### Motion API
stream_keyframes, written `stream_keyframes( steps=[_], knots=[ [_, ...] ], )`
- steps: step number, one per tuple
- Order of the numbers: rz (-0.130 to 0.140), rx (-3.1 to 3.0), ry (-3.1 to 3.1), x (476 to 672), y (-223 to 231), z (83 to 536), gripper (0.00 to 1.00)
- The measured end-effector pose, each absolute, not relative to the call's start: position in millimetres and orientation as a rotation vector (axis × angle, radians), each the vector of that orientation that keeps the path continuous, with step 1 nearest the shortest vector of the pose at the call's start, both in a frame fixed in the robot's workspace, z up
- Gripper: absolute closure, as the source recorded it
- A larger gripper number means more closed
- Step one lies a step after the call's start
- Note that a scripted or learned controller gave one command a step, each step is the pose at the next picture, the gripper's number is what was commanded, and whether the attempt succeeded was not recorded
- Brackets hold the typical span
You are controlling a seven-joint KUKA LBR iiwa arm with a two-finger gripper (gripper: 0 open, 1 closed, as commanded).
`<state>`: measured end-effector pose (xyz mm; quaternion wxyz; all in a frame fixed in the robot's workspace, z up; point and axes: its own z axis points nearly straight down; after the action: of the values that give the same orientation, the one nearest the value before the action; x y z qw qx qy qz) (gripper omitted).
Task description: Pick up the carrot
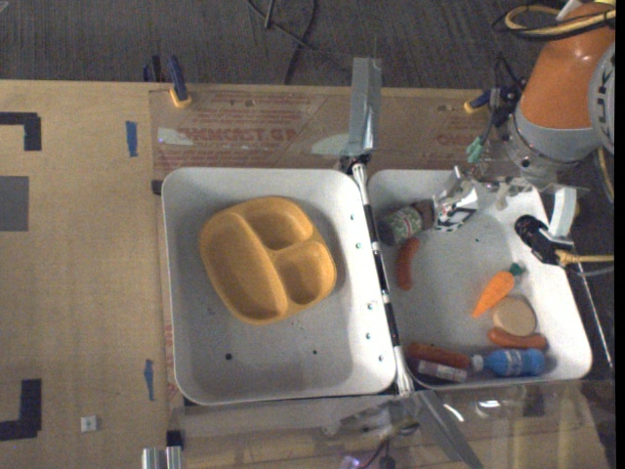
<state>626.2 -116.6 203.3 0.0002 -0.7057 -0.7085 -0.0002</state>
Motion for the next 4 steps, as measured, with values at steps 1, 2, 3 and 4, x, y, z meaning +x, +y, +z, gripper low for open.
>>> stream_keyframes(
  steps=[1,2,3,4],
  knots=[
    [-0.001,-1.984,-2.436,596.3,-167.6,134.3,0.00],
    [-0.014,-1.690,-2.645,537.4,-213.1,86.1,0.00],
    [-0.005,-1.212,-2.904,501.5,-188.8,86.7,0.00],
    [-0.001,-0.558,-3.113,485.6,-156.8,89.9,0.00]
  ],
)
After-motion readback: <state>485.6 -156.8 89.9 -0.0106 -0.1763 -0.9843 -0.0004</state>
